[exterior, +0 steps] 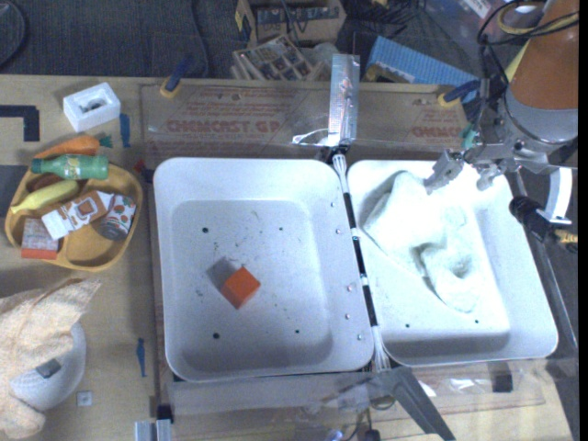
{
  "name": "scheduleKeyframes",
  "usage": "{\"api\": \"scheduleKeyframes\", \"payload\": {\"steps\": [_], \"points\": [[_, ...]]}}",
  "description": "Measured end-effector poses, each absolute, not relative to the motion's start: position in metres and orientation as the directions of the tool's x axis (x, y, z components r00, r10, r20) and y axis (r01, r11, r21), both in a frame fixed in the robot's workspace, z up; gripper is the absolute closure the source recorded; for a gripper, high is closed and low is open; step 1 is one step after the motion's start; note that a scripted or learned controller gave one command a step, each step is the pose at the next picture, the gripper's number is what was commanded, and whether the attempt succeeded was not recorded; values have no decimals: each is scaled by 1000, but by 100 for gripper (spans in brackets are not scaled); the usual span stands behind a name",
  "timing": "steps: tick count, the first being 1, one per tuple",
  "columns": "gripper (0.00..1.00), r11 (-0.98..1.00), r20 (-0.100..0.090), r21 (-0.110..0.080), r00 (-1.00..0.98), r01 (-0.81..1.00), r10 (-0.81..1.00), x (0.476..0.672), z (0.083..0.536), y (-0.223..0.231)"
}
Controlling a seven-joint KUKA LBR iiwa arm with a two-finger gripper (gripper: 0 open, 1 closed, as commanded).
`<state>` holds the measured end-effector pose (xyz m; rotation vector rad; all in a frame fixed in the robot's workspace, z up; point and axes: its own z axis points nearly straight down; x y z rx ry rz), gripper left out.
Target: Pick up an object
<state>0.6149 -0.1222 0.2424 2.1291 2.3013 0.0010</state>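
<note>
An orange cube [242,287] with a grey face lies in the left bin [184,191], left of its middle. In the right bin [528,329] a crumpled white cloth [427,237] is spread from the back left toward the middle. My gripper [462,175] hangs over the back edge of the right bin, above the cloth's far end and well to the right of the cube. Its two fingers [440,174] are spread open with nothing between them.
A wooden bowl [92,251] of toy food and packets sits left of the bins. A small white box [92,106] lies behind it, and a beige cloth [41,324] at the front left. Cables and crates crowd the area behind the bench.
</note>
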Motion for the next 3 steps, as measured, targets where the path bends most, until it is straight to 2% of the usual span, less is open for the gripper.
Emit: {"api": "scheduleKeyframes", "payload": {"steps": [1,2,3], "points": [[0,233,0,0,-233,972,972,585,168,-141],[0,390,-5,9,-390,921,921,580,89,-155],[100,385,-9,16,-385,923,923,581,102,-157]]}}
